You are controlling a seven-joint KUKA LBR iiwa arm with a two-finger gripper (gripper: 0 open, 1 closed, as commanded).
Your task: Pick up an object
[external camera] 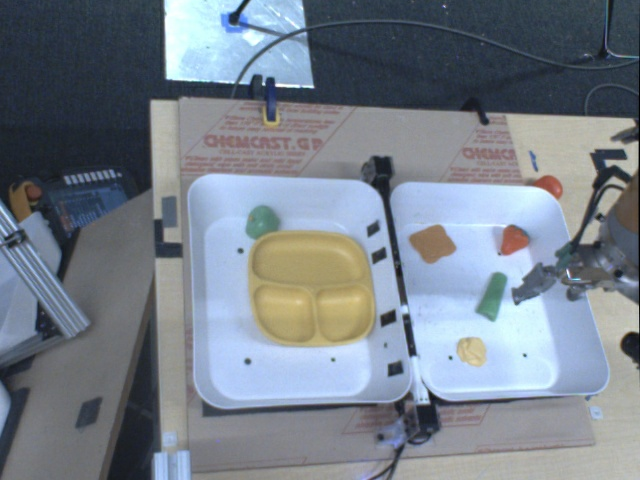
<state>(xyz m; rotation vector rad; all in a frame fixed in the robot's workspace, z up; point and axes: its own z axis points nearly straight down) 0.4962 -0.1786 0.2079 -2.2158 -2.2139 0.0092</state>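
Note:
The right bin (pixel 575 368) holds a green stick-shaped piece (pixel 491 296), a flat orange-brown piece (pixel 432 243), a small red-orange piece (pixel 514 239) and a small yellow lump (pixel 471 350). My gripper (pixel 540 280) hangs over the right side of this bin, just right of the green piece and apart from it. Nothing shows in its grasp. In the left bin (pixel 215 368) lie a yellow divided plate (pixel 310 288) and a green round piece (pixel 262 221) beside the plate's far left corner.
A black divider (pixel 392 268) runs between the two bins. An orange-red ball (pixel 547 185) rests on the cardboard outside the right bin's far corner. Cables cross the dark floor behind the bench, and a foil sheet (pixel 236 26) lies at the back left.

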